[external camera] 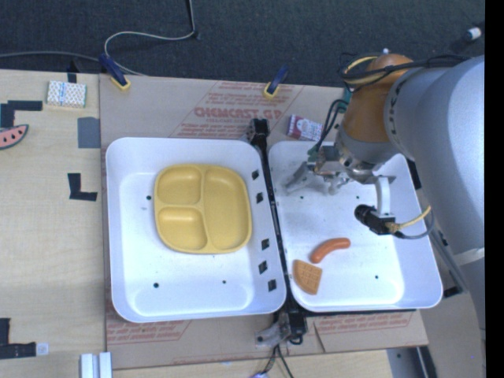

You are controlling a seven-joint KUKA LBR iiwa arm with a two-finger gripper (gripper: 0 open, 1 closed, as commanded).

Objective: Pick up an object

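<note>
A yellow plate [203, 208] lay in the left bin [126, 290]. In the right bin [409, 286], the gripper [303, 178] hovered released, grasping nothing, far from the sausage [329, 249] and waffle [308, 276]; descending there risked closing on bare floor.

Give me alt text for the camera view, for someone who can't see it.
A grey robot arm's pincer hovers over the right bin, which holds a toy sausage and a waffle piece. The left bin holds a yellow divided plate.
</note>
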